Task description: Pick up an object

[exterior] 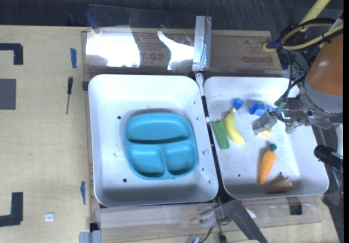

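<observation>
Reaching in from the right, the arm has its gripper (267, 122) low over the right bin (311, 182), close to the bin's middle. You cannot tell from this slant whether the pincer is spread or closed, and no object is visibly caught in it.

Candidates, all in the right bin:
- banana (234, 127), lying lengthwise just left of the gripper
- green block (221, 134), touching or just beside the banana, hard against the divider wall
- two small blue pieces (256, 108) and (238, 104), just above the gripper
- carrot (266, 164), below the gripper, lying by itself
- brown piece (280, 184), near the bin's front edge

The left bin (103, 143) holds a blue divided tray (161, 144), well away from the arm.

Risks as you should judge them:
- Something pale yellow sits just under the gripper; too small to identify. If that is the target, a poor view of it means a likely miss.
- Banana and green block crowd each other, so a descent there could pinch both or shove one against the wall.
- The carrot is rounded and tapered; an off-centre close could squirt it sideways.
- Blue pieces are small, easily nudged away by a finger landing on top.
</observation>
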